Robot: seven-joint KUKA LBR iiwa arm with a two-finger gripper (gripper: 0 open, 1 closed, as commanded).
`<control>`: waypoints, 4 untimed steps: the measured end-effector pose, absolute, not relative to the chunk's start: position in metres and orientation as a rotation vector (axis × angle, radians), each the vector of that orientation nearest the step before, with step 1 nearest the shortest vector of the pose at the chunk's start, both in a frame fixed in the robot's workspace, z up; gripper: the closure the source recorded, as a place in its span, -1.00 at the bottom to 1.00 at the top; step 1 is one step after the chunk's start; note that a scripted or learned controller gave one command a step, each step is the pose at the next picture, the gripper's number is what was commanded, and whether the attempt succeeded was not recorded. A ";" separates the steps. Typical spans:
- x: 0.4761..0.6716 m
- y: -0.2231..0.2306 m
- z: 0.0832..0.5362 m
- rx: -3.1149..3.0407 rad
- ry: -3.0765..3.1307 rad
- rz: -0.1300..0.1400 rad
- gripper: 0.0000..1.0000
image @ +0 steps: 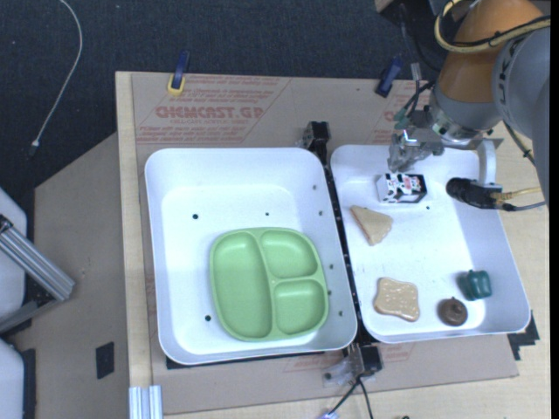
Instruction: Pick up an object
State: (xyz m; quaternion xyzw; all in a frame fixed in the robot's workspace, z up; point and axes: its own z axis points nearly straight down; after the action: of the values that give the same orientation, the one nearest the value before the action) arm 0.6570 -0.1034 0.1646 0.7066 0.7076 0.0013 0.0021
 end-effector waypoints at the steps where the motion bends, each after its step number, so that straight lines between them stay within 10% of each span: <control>1: 0.660 -0.093 0.215 2.214 2.219 0.008 1.00; 4: 0.647 0.015 0.249 2.218 2.230 -0.001 1.00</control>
State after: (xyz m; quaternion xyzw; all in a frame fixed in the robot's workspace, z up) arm 0.6471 0.0149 0.2490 0.7053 0.7089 -0.0005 -0.0018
